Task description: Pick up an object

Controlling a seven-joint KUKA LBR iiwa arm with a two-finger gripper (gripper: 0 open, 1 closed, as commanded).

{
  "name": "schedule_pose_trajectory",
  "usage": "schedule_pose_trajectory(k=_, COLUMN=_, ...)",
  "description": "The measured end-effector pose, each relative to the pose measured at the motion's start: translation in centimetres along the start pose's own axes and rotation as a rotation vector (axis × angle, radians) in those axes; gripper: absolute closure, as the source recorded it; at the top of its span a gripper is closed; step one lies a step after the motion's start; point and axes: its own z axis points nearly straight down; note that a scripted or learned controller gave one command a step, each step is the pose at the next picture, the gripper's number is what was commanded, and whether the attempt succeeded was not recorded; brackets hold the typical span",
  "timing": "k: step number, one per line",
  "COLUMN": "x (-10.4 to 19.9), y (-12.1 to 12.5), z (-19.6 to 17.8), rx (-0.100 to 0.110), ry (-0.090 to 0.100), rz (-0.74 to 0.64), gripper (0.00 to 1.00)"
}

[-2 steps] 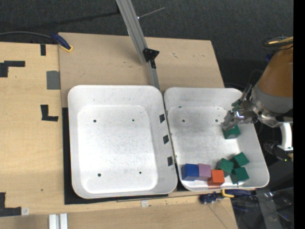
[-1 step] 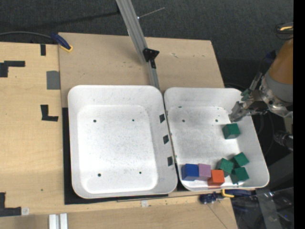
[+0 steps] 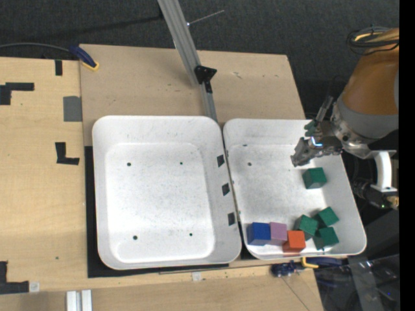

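In the right bin (image 3: 272, 186) a green block (image 3: 314, 177) lies alone near the right wall. Along the bin's front edge sit a blue block (image 3: 259, 232), a pale purple block (image 3: 278, 231), an orange block (image 3: 296, 240) and three more green blocks (image 3: 321, 225). My gripper (image 3: 303, 154) hangs over the upper right part of this bin, just up and left of the lone green block. Nothing shows between its fingers.
The left bin (image 3: 159, 190) lies beside the right one, with black clips along the shared wall. A slanted metal pole (image 3: 185, 37) rises behind the bins. The wooden bench surrounds both bins, and the arm's orange-banded body (image 3: 373, 89) stands at the right.
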Motion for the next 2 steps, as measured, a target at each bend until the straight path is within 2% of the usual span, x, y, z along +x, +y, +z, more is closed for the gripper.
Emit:
schedule_pose_trajectory(k=1, x=4.8, y=-0.8, z=1.3, rx=0.002, ry=-0.002, rz=0.005, gripper=1.0)
schedule_pose_trajectory(k=2, x=10.6, y=-1.2, z=0.7, rx=0.002, ry=0.0, rz=-0.001, gripper=1.0)
